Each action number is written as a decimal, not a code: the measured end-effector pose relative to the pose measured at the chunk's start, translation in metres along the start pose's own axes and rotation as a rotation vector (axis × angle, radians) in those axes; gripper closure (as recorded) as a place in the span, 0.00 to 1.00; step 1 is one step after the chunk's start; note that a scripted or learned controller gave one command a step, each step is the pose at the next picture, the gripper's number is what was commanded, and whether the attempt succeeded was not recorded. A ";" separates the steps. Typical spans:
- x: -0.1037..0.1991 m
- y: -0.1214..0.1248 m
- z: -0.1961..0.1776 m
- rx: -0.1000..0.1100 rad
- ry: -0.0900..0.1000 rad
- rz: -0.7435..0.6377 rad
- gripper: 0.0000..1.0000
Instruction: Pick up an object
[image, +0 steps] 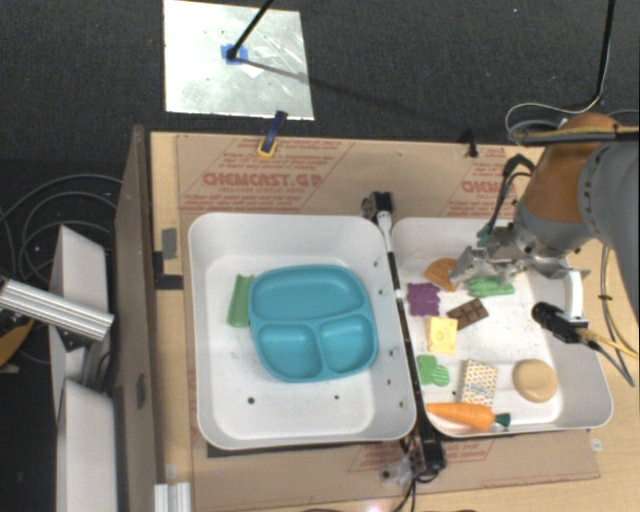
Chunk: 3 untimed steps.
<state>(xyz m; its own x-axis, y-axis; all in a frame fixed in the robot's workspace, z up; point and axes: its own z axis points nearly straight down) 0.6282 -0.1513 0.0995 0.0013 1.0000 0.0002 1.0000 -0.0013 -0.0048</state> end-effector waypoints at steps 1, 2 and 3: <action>0.006 -0.032 0.016 -0.004 0.000 -0.002 0.00; 0.046 -0.079 0.016 -0.001 0.002 -0.004 0.00; 0.039 -0.017 0.014 -0.012 -0.002 -0.007 0.00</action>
<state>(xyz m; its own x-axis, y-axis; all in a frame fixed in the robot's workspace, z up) 0.6111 -0.1124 0.0855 -0.0054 1.0000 -0.0014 1.0000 0.0054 0.0076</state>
